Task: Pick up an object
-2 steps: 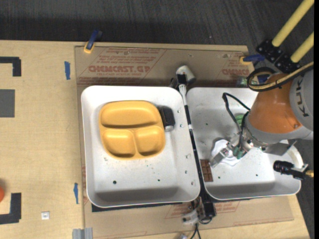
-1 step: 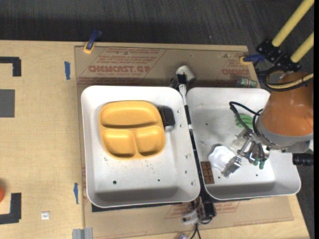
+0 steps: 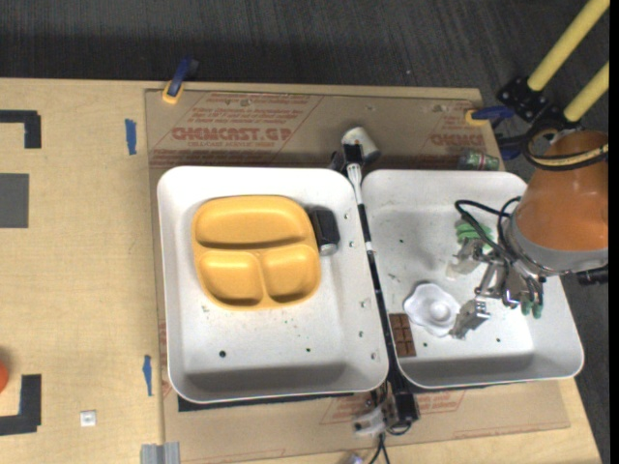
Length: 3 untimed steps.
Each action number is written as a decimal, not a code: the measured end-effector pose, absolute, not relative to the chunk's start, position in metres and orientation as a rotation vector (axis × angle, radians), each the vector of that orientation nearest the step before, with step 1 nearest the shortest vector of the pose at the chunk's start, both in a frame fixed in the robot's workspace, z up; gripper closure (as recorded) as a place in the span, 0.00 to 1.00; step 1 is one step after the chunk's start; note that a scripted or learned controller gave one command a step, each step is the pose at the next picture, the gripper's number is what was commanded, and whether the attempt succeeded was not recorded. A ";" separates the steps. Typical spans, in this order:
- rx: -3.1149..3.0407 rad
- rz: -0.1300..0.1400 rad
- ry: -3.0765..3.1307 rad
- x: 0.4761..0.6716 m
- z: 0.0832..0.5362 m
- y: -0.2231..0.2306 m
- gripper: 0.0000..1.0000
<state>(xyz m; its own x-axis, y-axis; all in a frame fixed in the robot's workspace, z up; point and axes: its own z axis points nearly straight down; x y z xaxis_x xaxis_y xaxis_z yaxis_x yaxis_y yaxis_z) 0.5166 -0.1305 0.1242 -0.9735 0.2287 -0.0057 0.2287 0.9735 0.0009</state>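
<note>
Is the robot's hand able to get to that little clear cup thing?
Probably yes. The hand hangs in the right bin, just beside the clear cup, with nothing between them.

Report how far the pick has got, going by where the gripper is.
Done: the grey arm with the orange band has reached over the right white bin, and its gripper sits low beside the small clear plastic cup. In hand: nothing visibly held. Left: grasping and lifting something; the yellow three-compartment plastic tray and the small dark block lie in the left white bin.

Cardboard sheet beneath two bins
</note>
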 end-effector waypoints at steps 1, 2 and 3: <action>0.364 0.001 3.113 0.588 0.086 -0.136 0.00; -0.133 0.005 3.153 0.654 0.085 -0.195 0.00; -0.326 0.002 3.122 0.667 0.108 -0.157 0.00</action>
<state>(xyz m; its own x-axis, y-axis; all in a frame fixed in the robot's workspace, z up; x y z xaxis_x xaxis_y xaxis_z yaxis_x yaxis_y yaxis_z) 0.6673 -0.1569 0.1083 -0.9784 -0.2066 -0.0029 -0.2066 0.9784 0.0007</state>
